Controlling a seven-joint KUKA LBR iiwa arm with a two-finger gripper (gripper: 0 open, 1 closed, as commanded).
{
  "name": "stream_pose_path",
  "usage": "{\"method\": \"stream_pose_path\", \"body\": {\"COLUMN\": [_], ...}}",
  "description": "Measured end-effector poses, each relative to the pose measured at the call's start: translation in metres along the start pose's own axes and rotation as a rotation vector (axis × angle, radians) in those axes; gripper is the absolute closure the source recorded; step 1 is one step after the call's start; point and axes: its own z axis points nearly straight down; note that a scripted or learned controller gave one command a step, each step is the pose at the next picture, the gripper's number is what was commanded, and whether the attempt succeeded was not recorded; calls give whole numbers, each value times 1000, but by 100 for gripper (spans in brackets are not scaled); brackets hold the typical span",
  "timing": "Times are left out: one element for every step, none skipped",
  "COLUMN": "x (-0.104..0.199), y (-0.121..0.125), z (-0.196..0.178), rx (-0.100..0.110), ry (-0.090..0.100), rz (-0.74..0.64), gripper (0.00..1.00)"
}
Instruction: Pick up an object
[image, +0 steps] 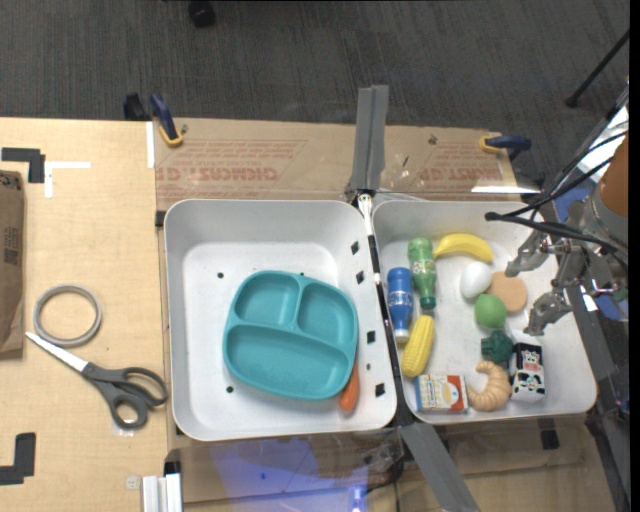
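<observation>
The right bin (570, 400) holds several toy foods: a yellow banana (465, 246), a green bottle (422, 270), a blue bottle (400, 298), a white egg (475, 280), a tan round piece (509, 292), a green ball (490, 311), a corn cob (417, 343), a dark green piece (497, 347), a croissant (490, 385), a small cow-print carton (528, 370) and a red and white box (440, 393). My gripper (528, 295) hovers at the bin's right side, just right of the tan piece. It is open, and nothing sits between its fingers.
The left bin (190, 300) holds a teal divided plate (290, 335) with an orange carrot (349, 392) by its lower right corner. Scissors (105, 380) and a tape roll (67, 313) lie on the bench to the left. Cables run past the arm at the right.
</observation>
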Motion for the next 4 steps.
{"method": "stream_pose_path", "body": {"x": [-61,-83,-52,-5], "y": [-33,-22,36,75], "z": [132,133,133,134], "rx": [2,1,-1,0], "ry": [-4,-4,-2,1], "rz": [-9,56,16,19], "gripper": [0,0,0,0]}}
